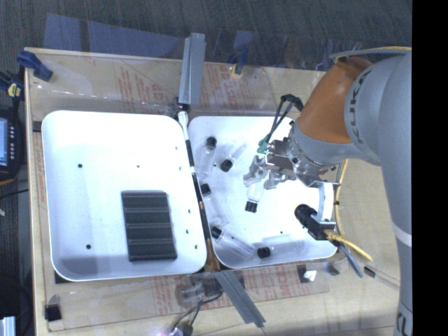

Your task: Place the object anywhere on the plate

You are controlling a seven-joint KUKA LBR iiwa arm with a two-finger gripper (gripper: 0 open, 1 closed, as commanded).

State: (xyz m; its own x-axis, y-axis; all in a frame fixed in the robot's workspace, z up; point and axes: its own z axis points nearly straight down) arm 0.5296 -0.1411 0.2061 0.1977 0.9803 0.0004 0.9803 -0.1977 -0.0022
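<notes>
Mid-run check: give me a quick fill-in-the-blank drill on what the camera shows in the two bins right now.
1. The dark ribbed plate lies in the ____ bin of the camera view.
2. The clear vials with black caps lie scattered in the ____ bin.
3. The hand hovers over the ____ bin.
4. The band above the arm's wrist is ____.

Missing words: left; right; right; orange

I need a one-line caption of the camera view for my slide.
KUKA arm's gripper above the right bin of small clear vials; dark ridged plate in the left bin.
</notes>
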